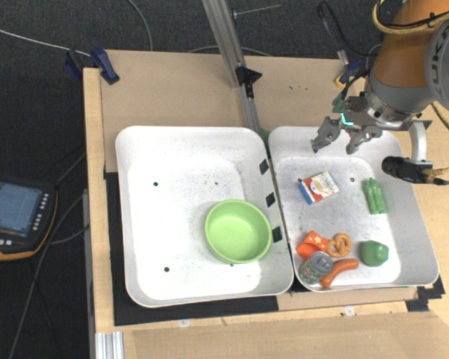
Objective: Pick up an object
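My gripper [340, 138] hangs over the far edge of the right bin [411, 234], fingers spread apart and nothing between them. Below it in the bin lies a small red, white and blue carton [319, 186]. To the right of the carton lies a green cylinder-shaped piece [373, 196]. Near the bin's front sit an orange piece [312, 242], a pretzel [340, 243], a round green toy [373, 253], a grey round object [317, 266] and a red sausage [337, 271].
The left bin [146, 200] holds a light green bowl [238, 231]. A metal pole [226, 32] slants up from between the bins. Black clips [270, 199] sit on the seam between them. A handheld pendant [15, 215] lies off the bench at left.
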`<state>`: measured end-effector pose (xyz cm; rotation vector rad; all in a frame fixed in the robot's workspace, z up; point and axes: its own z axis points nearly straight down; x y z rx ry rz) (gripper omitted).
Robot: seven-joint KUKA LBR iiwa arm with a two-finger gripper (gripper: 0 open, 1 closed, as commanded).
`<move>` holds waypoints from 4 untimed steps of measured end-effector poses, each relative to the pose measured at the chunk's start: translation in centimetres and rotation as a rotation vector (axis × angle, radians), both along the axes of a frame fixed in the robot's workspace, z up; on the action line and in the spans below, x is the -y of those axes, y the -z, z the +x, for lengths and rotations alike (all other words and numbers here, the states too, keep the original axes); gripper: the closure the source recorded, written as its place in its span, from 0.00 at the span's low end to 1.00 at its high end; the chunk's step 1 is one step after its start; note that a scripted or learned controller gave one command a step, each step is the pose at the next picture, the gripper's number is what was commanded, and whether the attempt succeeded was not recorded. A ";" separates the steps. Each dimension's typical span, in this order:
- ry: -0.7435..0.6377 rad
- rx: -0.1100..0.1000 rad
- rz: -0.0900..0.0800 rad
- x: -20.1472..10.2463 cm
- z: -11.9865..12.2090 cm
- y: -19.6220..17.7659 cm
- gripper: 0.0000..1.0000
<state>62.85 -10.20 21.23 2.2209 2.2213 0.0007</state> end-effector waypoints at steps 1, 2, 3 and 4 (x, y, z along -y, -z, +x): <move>0.000 0.000 0.000 0.0 0.0 0.0 0.00; 0.000 -0.006 0.000 -0.4 -0.2 6.2 0.00; -0.001 0.002 0.000 -0.4 -0.1 11.1 0.00; 0.000 0.007 -0.002 -0.3 0.0 9.8 1.00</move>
